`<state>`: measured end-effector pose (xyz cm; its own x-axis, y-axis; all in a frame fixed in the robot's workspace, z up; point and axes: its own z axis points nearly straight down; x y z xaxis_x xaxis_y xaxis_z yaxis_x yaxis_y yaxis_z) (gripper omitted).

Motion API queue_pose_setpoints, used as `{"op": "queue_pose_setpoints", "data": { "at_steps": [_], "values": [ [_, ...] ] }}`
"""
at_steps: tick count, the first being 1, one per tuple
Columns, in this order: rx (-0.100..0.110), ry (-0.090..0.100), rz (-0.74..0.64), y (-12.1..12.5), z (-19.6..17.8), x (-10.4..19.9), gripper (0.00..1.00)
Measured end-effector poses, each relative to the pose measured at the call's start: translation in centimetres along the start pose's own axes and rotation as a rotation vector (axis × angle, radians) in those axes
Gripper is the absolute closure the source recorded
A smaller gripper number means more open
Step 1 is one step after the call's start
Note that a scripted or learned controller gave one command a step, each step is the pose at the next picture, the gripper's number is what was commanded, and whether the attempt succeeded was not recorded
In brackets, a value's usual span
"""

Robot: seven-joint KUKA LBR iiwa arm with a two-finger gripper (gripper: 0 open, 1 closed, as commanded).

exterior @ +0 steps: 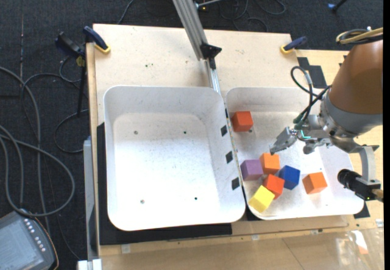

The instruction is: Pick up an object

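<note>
**Gripper low over right bin, nothing between its fingers**

You had the arm (359,86) coming in from the right, its orange band cut off by the frame edge. The gripper (295,139) hung over the middle of the right bin (268,95). Its two fingers looked spread apart, one (281,139) pointing toward the blocks, the other (312,144) toward the bin's right side; no block sat between them. The fingertips were small and dark, so their exact gap was hard to read, and you couldn't tell how high they were above the bin floor.

Six blocks lay in the right bin. A lone orange block (243,120) sat near the left wall, toward the far edge. The rest clustered toward the near edge: a purple block (251,169), an orange block above it (270,161) just beside the left fingertip, a blue block (290,176), a red-orange block (275,184) touching the blue one, and a yellow block (262,198) close to the near rim. Another orange block (314,182) sat apart, toward the near right corner.

The left bin (122,104) showed only dark specks. A metal pole (186,10) crossed the bench's far edge, hiding part of it. Blue-yellow clamps (96,39) gripped the far corners.
</note>
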<state>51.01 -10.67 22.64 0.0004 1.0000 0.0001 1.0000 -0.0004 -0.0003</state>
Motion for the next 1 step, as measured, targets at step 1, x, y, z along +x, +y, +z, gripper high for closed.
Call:
{"op": "queue_pose_setpoints", "data": {
  "at_steps": [1],
  "values": [
    [0.005, 0.000, 0.001, -0.03, 4.31, -0.08, 0.00]
  ]
}}
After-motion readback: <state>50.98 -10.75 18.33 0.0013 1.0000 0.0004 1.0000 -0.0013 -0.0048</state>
